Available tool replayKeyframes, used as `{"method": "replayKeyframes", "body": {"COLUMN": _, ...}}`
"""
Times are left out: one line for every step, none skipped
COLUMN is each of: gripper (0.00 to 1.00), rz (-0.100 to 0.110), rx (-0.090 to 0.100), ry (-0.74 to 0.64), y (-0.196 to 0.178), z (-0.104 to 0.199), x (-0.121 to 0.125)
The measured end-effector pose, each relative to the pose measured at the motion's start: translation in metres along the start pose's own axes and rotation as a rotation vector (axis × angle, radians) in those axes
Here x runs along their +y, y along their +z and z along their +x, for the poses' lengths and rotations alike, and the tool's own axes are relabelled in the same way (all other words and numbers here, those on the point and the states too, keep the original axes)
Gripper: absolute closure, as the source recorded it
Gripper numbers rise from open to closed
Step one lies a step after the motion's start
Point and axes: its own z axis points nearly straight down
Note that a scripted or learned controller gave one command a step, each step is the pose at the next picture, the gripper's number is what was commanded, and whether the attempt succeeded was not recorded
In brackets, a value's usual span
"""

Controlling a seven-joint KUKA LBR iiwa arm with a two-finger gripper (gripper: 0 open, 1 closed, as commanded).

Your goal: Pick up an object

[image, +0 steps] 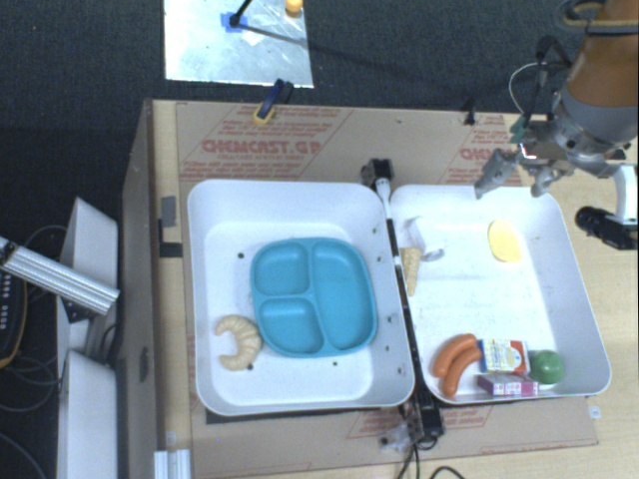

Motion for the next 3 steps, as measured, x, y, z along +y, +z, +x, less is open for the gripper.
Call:
{"method": "replayKeyframes", "body": {"gripper": 0.00, "rz": 0.002, "rx": 0.001, "ry": -0.001, "y": 0.077, "z": 0.020, "x": 0.039}}
{"method": "replayKeyframes", "body": {"gripper": 0.00, "rz": 0.001, "rx": 0.000, "ry": 0.002, "y": 0.121, "z": 0.011, "x": 0.039}}
{"method": "replayKeyframes", "body": {"gripper": 1.00, "rz": -0.004, "rx": -0.001, "ry": 0.000, "y": 0.109, "z": 0.012, "x": 0.040}}
